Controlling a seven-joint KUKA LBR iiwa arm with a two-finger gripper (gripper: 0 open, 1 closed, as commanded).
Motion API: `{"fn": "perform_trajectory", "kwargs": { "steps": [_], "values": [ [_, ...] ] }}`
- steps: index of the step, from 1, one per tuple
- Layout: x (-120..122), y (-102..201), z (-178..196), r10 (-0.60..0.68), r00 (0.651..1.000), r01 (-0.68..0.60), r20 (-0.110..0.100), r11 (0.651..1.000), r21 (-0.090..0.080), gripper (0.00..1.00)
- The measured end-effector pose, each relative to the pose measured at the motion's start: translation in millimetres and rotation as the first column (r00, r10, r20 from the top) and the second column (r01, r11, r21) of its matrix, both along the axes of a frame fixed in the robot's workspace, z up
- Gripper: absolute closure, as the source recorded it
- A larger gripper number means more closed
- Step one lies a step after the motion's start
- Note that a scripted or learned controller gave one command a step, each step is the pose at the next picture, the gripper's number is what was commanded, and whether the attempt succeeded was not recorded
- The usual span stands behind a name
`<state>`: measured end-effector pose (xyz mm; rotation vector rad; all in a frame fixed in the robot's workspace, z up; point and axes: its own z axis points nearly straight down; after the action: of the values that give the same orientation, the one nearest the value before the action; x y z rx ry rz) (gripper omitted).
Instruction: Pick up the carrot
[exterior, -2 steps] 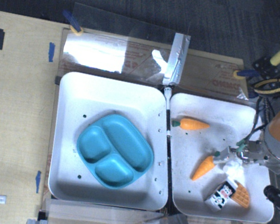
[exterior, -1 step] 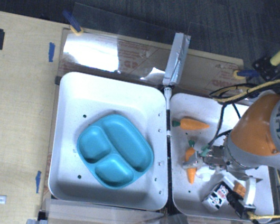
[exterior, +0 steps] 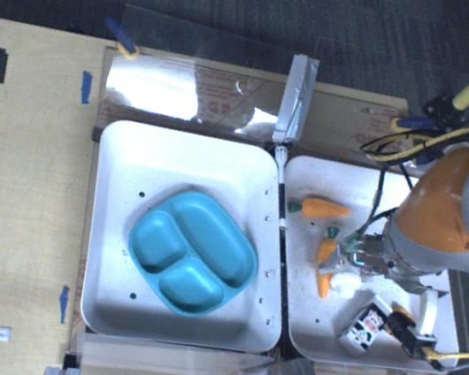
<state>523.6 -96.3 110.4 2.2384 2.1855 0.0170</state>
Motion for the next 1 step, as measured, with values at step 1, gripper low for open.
{"fn": "perform_trajectory", "kwargs": {
  "steps": [1],
  "values": [
    [24.2,73.6,76.7,0.004,1.0,-0.004,-0.011,1.0,0.005,1.0]
  ]
}}
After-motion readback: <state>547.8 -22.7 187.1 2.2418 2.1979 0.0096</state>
